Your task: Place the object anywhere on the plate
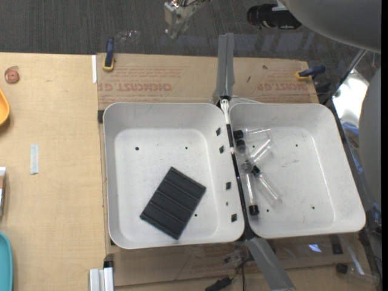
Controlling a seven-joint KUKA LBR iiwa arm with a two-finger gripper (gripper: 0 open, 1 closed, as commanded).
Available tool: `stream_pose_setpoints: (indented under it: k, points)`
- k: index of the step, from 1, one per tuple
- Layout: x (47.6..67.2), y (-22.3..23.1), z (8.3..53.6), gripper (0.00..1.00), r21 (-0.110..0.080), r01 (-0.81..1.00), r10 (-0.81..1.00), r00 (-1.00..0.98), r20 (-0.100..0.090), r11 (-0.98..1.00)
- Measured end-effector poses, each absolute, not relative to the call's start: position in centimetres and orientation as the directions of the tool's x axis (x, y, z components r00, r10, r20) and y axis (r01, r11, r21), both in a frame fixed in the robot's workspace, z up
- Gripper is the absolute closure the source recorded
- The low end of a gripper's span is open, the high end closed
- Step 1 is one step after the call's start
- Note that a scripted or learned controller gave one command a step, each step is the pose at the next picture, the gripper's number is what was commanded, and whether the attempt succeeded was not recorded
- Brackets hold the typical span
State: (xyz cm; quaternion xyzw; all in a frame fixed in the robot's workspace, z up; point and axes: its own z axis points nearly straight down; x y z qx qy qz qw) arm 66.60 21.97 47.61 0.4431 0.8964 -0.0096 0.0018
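Observation:
A black ridged rectangular plate (174, 202) lies flat and askew in the left bin (121, 162), toward its front. Several clear plastic tubes with black caps (256, 162) lie in a loose pile in the right bin (327, 180), close to its left wall. One tube (250, 194) lies along that wall, pointing toward the front. A grey part of the arm (339, 8) looms in the top right corner, high above the far edge of the right bin and away from the tubes.
Both bins sit on brown cardboard (163, 80) held by yellow clamps (109, 59). A grey bar (225, 65) runs back from the seam between the bins. The wooden table (48, 162) to the left bears small items at its edge.

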Motion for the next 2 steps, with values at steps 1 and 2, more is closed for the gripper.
stream_pose_setpoints:
  k: [1,2]
  points:
    - [66.74,21.91,48.25,1.00,-0.019,0.795,0.795,-0.606,-0.013,0.606]
    - [66.87,21.87,48.92,1.00,-0.022,0.796,0.796,-0.605,-0.015,0.605]
